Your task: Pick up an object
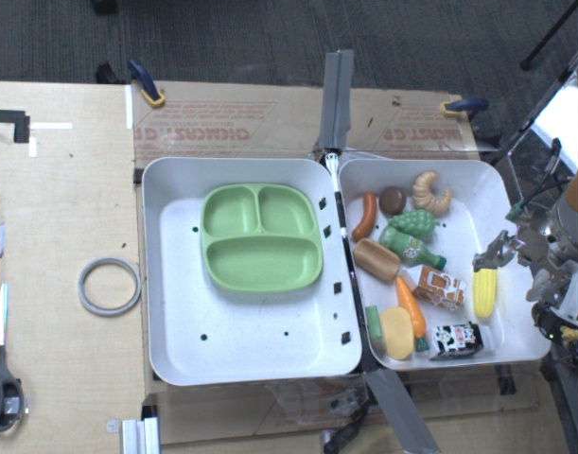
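Note:
The right bin holds several toy foods. Among them are a yellow corn cob, a croissant, a brown ball, an orange sausage, a green bottle, a bread roll, a carrot, a yellow piece, an orange box and a black-and-white carton. My gripper hangs at the bin's right rim, just up and right of the corn cob's top. I see nothing held in it.
The left bin holds a green divided plate. A grey tape ring and scissors lie on the bench at the left. Cardboard with two clamps runs behind the bins. The arm fills the right edge.

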Tool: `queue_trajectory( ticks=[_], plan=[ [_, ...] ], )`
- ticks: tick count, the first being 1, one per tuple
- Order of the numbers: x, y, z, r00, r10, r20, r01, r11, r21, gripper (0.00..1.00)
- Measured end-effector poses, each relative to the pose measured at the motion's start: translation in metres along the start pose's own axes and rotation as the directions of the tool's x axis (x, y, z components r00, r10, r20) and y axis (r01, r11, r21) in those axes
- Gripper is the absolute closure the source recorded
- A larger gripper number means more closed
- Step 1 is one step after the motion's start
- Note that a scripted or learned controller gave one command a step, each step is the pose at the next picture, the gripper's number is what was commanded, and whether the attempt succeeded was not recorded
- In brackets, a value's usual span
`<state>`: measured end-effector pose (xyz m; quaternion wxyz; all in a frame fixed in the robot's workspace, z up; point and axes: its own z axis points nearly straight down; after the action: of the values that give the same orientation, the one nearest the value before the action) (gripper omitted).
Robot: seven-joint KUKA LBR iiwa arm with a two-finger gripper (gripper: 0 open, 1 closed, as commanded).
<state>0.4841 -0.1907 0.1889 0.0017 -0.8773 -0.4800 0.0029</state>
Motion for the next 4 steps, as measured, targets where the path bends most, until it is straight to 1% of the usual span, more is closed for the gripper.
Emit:
queue_trajectory(
  ticks=[1, 2, 3, 4],
  plan=[
    [0.034, -0.023, 0.083, 0.976, 0.216, -0.012, -0.217, 0.976, -0.018, 0.0],
    [0.111, 0.005, 0.084, 0.996, -0.091, -0.011, 0.091, 0.995, -0.036, 0.0],
    [0.151, 0.082, 0.072, 0.881, -0.473, 0.003, 0.473, 0.881, -0.01, 0.0],
    [0.117, 0.028, 0.077, 0.925, -0.381, 0.001, 0.381, 0.925, 0.0, 0.0]
  ],
)
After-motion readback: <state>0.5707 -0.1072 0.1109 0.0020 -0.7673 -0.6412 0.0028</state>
